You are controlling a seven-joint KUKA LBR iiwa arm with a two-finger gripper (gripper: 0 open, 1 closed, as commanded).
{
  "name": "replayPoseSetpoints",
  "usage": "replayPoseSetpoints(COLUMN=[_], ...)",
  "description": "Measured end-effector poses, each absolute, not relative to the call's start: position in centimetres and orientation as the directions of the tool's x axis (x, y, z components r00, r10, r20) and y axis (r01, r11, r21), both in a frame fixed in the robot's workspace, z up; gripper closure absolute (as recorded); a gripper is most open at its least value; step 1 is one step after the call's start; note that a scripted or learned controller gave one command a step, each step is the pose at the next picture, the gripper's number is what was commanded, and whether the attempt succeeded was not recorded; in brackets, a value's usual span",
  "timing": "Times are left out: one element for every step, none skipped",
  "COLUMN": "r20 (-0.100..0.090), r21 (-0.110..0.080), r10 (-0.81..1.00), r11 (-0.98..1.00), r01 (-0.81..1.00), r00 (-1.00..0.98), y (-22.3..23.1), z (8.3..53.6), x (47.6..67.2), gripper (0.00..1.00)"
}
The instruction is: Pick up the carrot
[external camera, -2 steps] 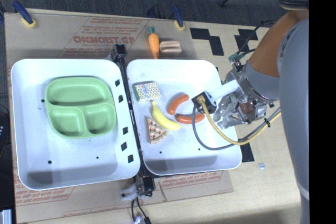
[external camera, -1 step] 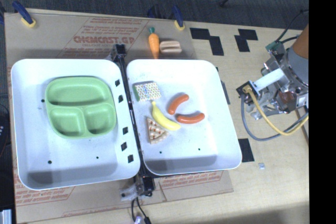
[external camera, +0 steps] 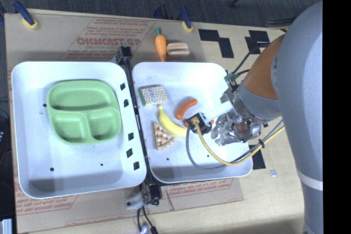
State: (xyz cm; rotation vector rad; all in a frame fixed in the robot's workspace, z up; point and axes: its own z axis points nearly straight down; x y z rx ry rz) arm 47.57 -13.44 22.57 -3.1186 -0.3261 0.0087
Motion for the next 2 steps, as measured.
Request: replayPoseSetpoints(r20=[-0.002,-0.001], r21=[-0.003,-0.003], r10=[0.225,0.206], r11=[-0.974,-0.978], r01=[0.225,0.206], r00=[0.974,0.979], y=[-16.6,-16.0], z=[31.4,40.0], x=[47.6,47.7], gripper=[1.00,1.00])
